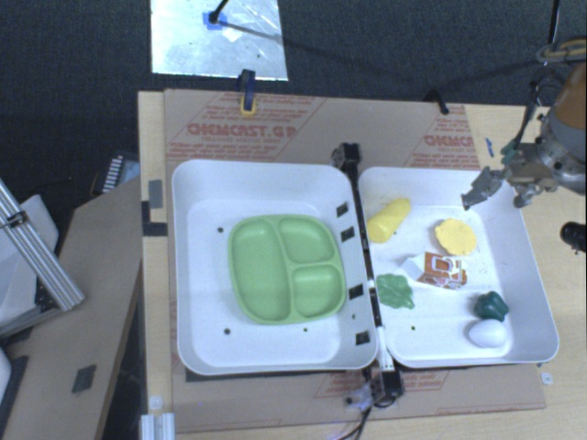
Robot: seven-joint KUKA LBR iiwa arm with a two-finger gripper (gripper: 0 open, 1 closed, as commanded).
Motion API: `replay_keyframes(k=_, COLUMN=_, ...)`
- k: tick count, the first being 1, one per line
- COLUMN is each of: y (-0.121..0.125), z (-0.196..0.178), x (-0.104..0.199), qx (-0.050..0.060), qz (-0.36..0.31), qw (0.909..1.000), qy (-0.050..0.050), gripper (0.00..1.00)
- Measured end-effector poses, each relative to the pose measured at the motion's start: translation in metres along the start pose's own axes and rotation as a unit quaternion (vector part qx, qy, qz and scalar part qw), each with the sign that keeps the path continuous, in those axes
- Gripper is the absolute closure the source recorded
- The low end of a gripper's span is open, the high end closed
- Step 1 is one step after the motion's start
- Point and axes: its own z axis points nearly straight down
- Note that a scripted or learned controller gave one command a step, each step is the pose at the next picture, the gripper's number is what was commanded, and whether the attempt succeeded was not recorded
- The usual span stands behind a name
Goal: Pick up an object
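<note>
Nothing is lifted yet: the end effector (pixel 495 187) hangs spread and empty over the right bin's (pixel 537 287) far corner (objects untouched), nearest the yellow disc (pixel 456 236), so the whole grasp remains.

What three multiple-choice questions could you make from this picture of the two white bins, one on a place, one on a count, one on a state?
1. The green divided plastic tray lies in:
A. the left white bin
B. the right white bin
C. the bench outside

2. The tray's compartments number:
A. two
B. three
C. five

3. The two-finger gripper is:
A. touching the yellow banana-shaped toy
B. pressing the white egg-shaped object
C. over the right bin's far right corner, apart from the objects

Answers: 1 A, tray sits there; 2 B, ridges mark three; 3 C, no object at its fingertips.
</note>
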Motion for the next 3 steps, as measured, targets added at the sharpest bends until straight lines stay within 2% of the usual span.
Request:
replay_keyframes(k=1, y=0.002, z=-0.007, x=0.001, qx=-0.006, qz=-0.001, qw=1.0000, qy=-0.001, gripper=0.00)
replay_keyframes(k=2, y=0.001, z=0.052, x=-0.007, qx=-0.004, qz=0.000, qw=1.0000, qy=-0.001, gripper=0.00)
replay_keyframes(k=3, y=0.010, z=0.104, x=-0.012, qx=-0.005, qz=0.000, qw=1.0000, qy=-0.001, gripper=0.00)
